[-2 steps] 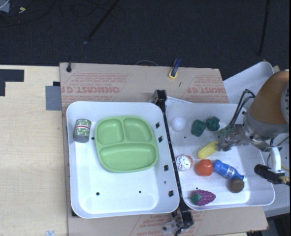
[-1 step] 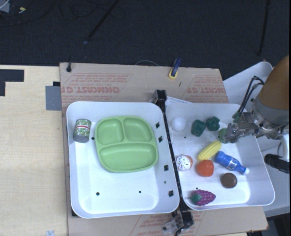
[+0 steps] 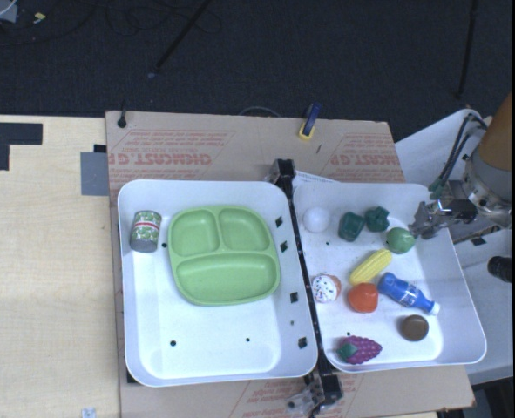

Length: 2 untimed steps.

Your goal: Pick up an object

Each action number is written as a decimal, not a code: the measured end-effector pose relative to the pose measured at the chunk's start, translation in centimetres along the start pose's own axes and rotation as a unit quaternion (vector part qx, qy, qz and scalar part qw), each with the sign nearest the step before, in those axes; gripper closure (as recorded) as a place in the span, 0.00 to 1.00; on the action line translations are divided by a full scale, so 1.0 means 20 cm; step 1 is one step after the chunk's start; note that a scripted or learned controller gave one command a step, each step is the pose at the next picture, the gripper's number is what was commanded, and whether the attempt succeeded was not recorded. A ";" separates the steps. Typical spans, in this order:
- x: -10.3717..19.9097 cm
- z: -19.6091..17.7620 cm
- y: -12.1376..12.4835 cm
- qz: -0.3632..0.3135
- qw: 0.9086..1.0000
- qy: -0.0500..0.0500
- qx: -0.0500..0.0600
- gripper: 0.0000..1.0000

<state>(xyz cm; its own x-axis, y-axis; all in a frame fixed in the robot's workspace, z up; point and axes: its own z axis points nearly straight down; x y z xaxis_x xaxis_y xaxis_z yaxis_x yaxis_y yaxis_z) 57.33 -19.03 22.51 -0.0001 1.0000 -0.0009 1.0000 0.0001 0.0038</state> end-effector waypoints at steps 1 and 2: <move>0.22 -0.03 0.07 -0.002 1.000 0.001 0.002 1.00; 0.51 0.02 0.13 -0.002 1.000 0.002 0.003 1.00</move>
<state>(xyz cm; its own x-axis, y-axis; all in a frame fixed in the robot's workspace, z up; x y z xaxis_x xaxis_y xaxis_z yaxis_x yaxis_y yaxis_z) 59.86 -8.78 22.06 -0.0050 1.0000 0.0035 1.0000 0.0050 -0.0030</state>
